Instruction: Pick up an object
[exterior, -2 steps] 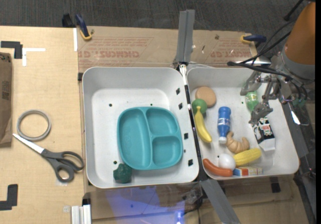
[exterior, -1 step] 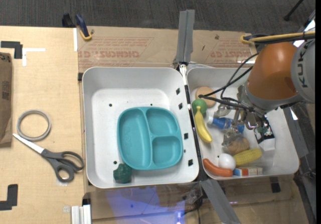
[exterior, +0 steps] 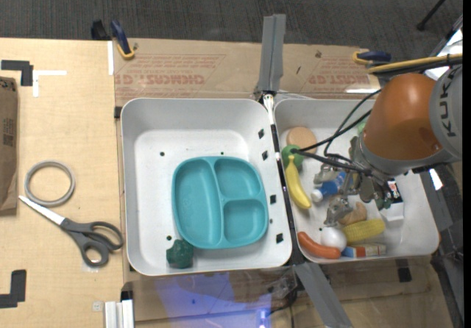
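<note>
Along the right bin's (exterior: 412, 249) near edge lie a hot dog (exterior: 319, 246), a white egg (exterior: 333, 236) and corn (exterior: 363, 229). The gripper (exterior: 343, 208) hangs just above them; I cannot tell its state. A banana (exterior: 296, 184) lies by the bin's left wall.

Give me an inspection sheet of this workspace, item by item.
Surface: two white bins, left bin and right bin, on a bench.
Job's things: right bin holds a banana, hot dog, corn cob, white egg.
Clutter: teal divided tray and small green item in left bin.
Claw: claw low over right bin's pile.
Cables: black cables near the wrist.
Surroundings: scissors, tape roll, cardboard.
</note>
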Tool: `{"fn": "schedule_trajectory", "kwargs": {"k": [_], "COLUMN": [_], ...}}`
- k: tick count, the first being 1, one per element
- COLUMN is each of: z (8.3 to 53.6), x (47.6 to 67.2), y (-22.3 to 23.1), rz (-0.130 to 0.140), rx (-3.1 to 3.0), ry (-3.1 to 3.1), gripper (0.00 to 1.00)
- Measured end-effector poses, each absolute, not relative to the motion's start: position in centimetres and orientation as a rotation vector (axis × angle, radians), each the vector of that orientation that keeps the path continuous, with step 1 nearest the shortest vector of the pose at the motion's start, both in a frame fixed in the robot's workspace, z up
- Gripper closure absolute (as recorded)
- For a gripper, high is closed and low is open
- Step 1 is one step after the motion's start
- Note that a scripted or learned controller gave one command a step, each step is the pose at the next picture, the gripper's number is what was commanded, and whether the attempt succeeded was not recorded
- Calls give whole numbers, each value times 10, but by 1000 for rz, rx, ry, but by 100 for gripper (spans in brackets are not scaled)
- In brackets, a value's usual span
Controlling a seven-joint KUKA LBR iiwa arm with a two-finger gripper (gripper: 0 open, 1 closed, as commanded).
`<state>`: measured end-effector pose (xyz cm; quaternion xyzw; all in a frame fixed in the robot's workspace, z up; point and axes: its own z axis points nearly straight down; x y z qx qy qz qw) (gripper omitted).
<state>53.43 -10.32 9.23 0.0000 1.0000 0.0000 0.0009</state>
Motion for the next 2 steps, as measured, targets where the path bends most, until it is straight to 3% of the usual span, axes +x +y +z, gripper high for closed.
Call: {"fn": "schedule_trajectory", "kwargs": {"k": [1, 2], "z": [93, 134], "x": [558, 652], "y": [-108, -169], "rz": [-1, -1], "rx": [-339, -107], "ry": [3119, 3133], "gripper": [0, 0]}}
